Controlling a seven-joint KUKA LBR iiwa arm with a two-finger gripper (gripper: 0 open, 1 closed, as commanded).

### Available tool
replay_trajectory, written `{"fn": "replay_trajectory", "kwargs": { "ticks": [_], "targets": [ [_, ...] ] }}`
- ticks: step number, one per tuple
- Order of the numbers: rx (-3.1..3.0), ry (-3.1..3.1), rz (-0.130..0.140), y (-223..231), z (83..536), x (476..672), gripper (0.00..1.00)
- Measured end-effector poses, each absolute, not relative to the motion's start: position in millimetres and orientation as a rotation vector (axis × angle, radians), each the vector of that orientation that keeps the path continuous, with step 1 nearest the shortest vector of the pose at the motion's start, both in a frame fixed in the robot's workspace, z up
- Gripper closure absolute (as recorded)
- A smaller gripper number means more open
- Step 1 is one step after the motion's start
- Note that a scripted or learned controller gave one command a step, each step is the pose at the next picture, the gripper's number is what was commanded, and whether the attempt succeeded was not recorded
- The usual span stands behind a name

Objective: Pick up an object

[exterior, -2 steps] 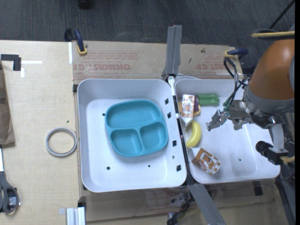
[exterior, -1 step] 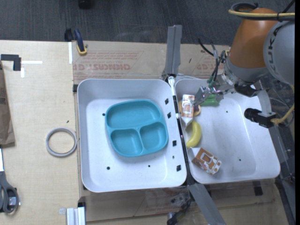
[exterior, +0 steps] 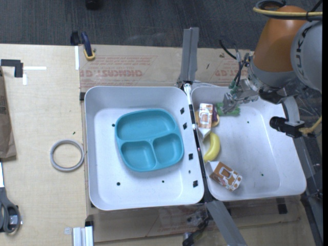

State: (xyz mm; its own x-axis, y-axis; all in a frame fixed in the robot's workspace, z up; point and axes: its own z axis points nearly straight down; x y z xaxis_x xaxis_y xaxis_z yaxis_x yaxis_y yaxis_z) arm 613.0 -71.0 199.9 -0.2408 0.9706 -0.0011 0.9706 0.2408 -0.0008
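The banana (exterior: 212, 147) lies in the right bin (exterior: 266, 160), its long side running up and down. The gripper (exterior: 231, 100) is near a green thing (exterior: 229, 109); its fingers' state is unclear.

Tray (exterior: 149, 140) in left bin (exterior: 97, 152); banana (exterior: 212, 147), two packets (exterior: 205, 116) (exterior: 226, 176) in right bin (exterior: 271, 158).

A pale wooden bench (exterior: 41, 117) spreads left of the brown cardboard sheet (exterior: 128, 65), which lies at the bench's far edge. Beyond the cardboard runs dark grey carpeted floor (exterior: 154, 6). On the bench's left part rests a grey tape ring (exterior: 67, 155).
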Motion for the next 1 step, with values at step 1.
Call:
{"fn": "replay_trajectory", "kwargs": {
  "ticks": [1],
  "targets": [
    [1.935,2.474,-0.002,-71.0,199.9,613.0,0.00]
  ]
}}
